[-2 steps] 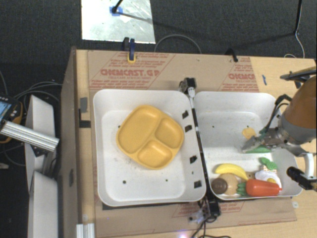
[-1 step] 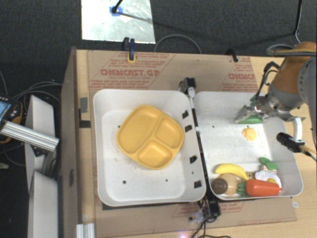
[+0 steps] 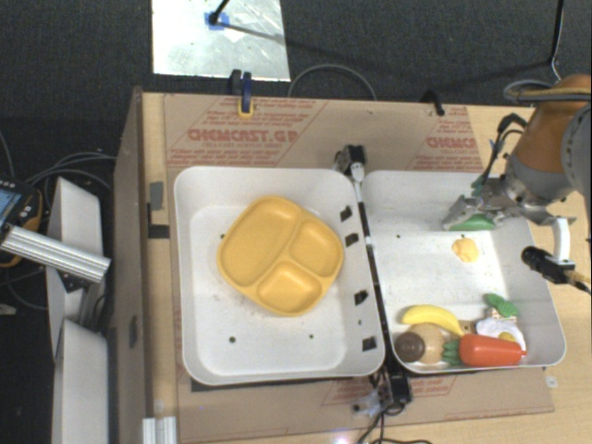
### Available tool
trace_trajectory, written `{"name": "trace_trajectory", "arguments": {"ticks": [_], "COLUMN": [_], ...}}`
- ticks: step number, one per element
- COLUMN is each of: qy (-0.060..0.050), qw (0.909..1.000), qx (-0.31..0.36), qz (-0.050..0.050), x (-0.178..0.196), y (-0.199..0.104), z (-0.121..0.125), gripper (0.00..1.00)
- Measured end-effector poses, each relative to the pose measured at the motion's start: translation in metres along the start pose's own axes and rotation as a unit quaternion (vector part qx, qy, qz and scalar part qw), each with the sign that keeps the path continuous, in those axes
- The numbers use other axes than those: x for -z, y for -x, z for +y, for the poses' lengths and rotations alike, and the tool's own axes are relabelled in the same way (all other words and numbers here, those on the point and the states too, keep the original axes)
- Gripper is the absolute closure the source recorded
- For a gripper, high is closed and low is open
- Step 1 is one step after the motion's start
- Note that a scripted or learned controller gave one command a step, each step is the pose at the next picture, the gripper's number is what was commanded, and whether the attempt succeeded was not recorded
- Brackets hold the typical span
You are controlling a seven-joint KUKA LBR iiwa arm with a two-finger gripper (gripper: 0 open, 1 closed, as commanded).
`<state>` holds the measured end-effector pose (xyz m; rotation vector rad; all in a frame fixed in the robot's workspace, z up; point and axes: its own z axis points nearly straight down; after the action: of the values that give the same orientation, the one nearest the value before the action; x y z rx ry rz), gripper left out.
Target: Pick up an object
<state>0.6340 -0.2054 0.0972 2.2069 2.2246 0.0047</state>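
On the table, both white bins [image 3: 199,276] sit loaded. My gripper [image 3: 472,213] hovers upper right above the small yellow piece [image 3: 465,248]; I can't tell the jaws' state. Nothing lifted yet.

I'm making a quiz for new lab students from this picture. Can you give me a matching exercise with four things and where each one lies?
Things:
1. yellow divided plate
2. banana
3. small yellow piece
4. gripper

Places:
A. above the right bin's far part, near the right side
B. middle of the left bin
C. alone in the right bin's middle, just below the gripper
D. near corner of the right bin, among the other toy foods

Pairs: 1-B, 2-D, 3-C, 4-A
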Motion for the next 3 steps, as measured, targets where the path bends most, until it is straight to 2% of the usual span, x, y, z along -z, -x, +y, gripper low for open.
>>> {"name": "trace_trajectory", "arguments": {"ticks": [1,2,3], "qy": [-0.002,-0.001,-0.002], "qw": [1.0,1.0,1.0], "qx": [0.001,-0.003,-0.003], "qz": [0.003,0.002,0.002], "x": [-0.013,0.06,0.096], "y": [-0.071,-0.087,-0.093], "z": [0.019,-0.019,-0.039], "gripper": [1.0,1.0,1.0]}}
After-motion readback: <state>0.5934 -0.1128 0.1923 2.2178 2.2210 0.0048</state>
